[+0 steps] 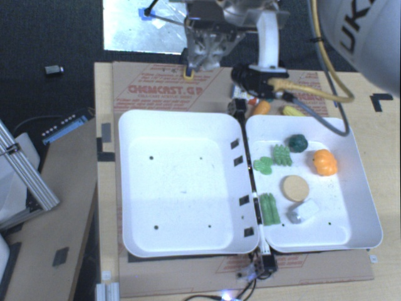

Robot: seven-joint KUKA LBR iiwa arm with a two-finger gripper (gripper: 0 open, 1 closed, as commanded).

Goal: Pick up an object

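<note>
The right bin (357, 187) holds several small items: a dark green lump (297, 143), an orange ball (324, 162), a ridged green piece (282, 154), a light green leaf shape (264, 165), a tan disc (294, 187), a long green vegetable (269, 209) and a grey-white block (302, 212). My gripper (202, 60) hangs high at the top of the view, over the cardboard behind the left bin (131, 168). It is well away from all the items. Nothing shows in its grasp.
An orange piece (260, 108) and a yellow piece (291, 111) lie just behind the right bin's rim, beside a black fitting with a yellow cable (313, 91). Black clips (241, 162) line the seam between the bins. A metal frame (25, 174) stands at far left.
</note>
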